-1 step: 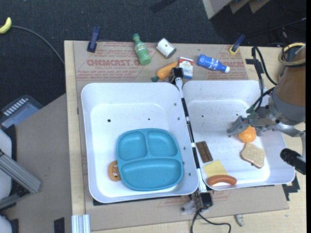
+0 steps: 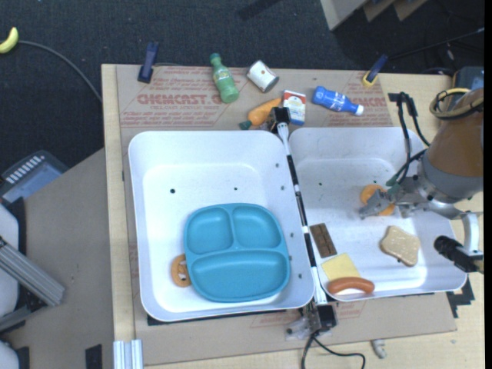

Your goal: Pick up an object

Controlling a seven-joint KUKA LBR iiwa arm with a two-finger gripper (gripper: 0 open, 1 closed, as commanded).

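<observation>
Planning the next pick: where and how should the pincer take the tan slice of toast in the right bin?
Probably from straight above, closing across the narrower width of the tan slice of toast. It lies flat on the floor of the right white bin, apart from the yellow block beside it, so both edges look free. The pincer sits just up-left.

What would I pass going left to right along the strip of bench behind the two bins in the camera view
blue clip → green bottle → small can → carrot → small carton → blue bottle → second blue clip
</observation>
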